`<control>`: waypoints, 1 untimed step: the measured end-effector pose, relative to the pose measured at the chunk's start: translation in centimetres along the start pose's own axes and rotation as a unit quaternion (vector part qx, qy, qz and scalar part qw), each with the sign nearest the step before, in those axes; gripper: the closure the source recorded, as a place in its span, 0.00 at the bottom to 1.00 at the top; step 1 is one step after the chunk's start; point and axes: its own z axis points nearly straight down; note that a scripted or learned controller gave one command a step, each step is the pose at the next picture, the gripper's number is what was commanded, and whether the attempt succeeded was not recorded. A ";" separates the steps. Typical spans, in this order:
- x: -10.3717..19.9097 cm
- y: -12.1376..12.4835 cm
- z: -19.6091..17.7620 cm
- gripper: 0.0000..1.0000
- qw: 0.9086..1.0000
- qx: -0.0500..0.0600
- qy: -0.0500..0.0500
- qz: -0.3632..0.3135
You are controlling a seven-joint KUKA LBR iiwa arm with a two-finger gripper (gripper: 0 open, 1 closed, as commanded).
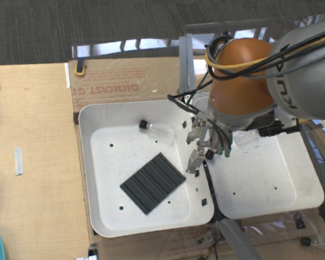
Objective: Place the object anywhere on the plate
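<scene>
My jaws [200, 152] hang over the seam between the two white bins, at the right wall of the left bin [99, 175]. I cannot tell how far apart they stand, nor whether anything sits between them; the wrist hides that. My orange band [241, 71] bulks above the right bin [278, 196]. In the left bin a dark ribbed plate [153, 183] lies flat and turned at an angle. A small clear bottle [155, 129] with a black cap lies on its side near the bin's far wall, apart from the plate and from me.
</scene>
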 end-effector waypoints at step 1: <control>-1.8 3.0 -1.5 0.00 0.979 -0.001 -0.002 -0.205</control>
